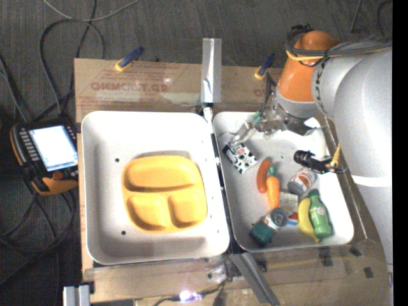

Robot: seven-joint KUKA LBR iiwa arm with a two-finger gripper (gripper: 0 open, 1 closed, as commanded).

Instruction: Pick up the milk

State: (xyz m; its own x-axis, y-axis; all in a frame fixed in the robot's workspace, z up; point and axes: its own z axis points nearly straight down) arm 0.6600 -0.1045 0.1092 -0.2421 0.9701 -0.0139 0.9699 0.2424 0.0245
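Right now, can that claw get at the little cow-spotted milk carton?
Probably yes. The claw hangs just above the milk in the right bin, nothing lies between them, and the carrots sit off to one side.

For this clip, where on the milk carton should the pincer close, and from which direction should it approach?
The milk carton lies on its side in the right bin, near the wall shared with the left bin, apart from the carrots. Probably best to come straight down and close across its narrower width at mid-body; the flat sides suit that. The pincer hovers just above it.
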